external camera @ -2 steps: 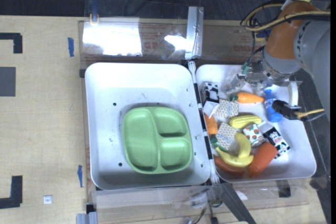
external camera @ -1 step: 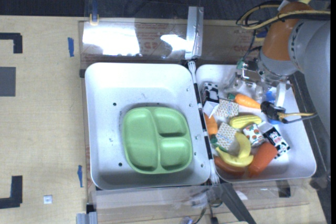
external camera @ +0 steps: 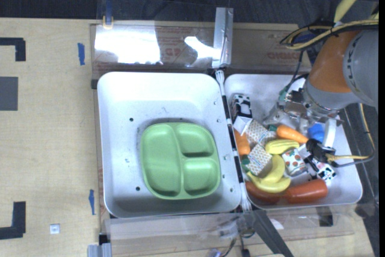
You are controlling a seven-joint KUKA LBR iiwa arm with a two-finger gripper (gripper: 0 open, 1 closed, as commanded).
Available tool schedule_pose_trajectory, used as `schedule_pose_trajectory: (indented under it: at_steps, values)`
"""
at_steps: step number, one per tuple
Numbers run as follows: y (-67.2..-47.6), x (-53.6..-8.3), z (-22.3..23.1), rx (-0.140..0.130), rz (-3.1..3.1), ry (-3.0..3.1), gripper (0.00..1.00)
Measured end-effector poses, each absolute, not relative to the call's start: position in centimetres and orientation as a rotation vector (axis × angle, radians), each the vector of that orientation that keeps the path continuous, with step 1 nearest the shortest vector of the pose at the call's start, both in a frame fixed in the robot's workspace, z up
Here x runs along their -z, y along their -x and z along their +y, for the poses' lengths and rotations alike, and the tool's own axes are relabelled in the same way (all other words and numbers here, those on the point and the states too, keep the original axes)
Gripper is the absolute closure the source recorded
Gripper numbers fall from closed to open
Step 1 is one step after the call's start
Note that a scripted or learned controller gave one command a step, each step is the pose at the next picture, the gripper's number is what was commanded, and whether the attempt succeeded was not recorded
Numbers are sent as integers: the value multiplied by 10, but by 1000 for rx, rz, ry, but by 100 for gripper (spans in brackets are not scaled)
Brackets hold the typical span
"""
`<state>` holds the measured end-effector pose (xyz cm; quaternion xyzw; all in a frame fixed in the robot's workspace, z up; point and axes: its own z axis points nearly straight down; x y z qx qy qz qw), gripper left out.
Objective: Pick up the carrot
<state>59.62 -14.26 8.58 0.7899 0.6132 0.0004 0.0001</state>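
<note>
Hangs over the right-hand bin [external camera: 264, 86], grey arm [external camera: 361, 72] with orange band reaching in from the right, gripper [external camera: 287, 112] low above the heap of toys. Whether apart or together: cannot be told, the wrist housing hiding the tip.

Just beneath the gripper, toward the near edge of the bench: the carrot [external camera: 291, 133], orange and tapered, lying roughly crosswise, thin end pointing back toward the arm's side. Whether touching the gripper or merely close under it: cannot be told.

Right beside the carrot, on the arm's side of the gripper: a small blue object [external camera: 316, 131]. Farther on from the carrot, away from the gripper: a yellow banana [external camera: 272, 176], and past it a long red toy [external camera: 304, 191] against the bin's near wall. To the gripper's other side, toward the divider between the bins: a checkered block [external camera: 257, 130], a black-and-white patterned item [external camera: 242, 106], and an orange piece [external camera: 242, 145] hard against the divider.

Well apart from the gripper, across the divider: the left bin [external camera: 120, 93], holding a green divided plate [external camera: 179, 159].
</note>
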Motion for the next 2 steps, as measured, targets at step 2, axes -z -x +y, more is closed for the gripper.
schedule_pose_trajectory:
  at_steps: [2]
  values:
    - [-639,-114,-98,-2,2058,-2371,100]
